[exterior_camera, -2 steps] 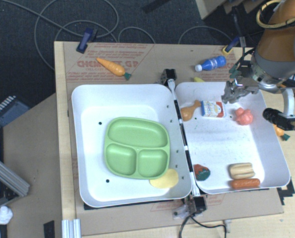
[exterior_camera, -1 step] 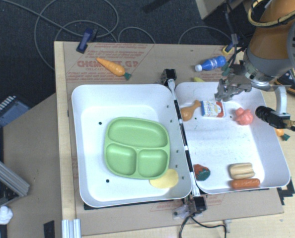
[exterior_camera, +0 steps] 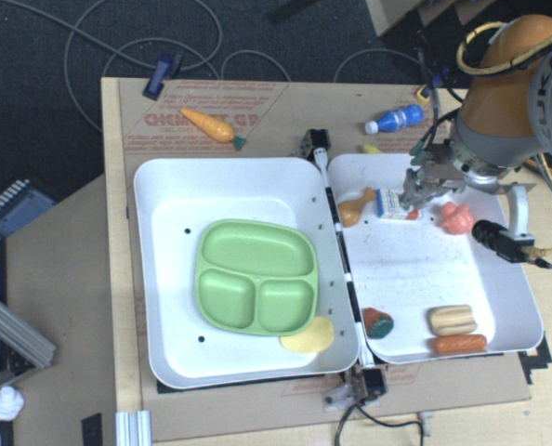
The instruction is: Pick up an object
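While the gripper (exterior_camera: 414,196) is hovering at the right bin's (exterior_camera: 513,295) far edge, grip state unreadable, I'm risking nudging the blue-and-white packet (exterior_camera: 387,203) and pink toy (exterior_camera: 456,218).

Dark carpet floor (exterior_camera: 53,82), looping cables (exterior_camera: 118,26), cardboard-topped bench (exterior_camera: 248,105), metal rail (exterior_camera: 11,328) at left.

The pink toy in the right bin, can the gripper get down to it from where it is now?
Probably yes. The pink toy lies apart from the other items in the right bin, open from above, and the gripper hangs just beside it over the blue-and-white packet.
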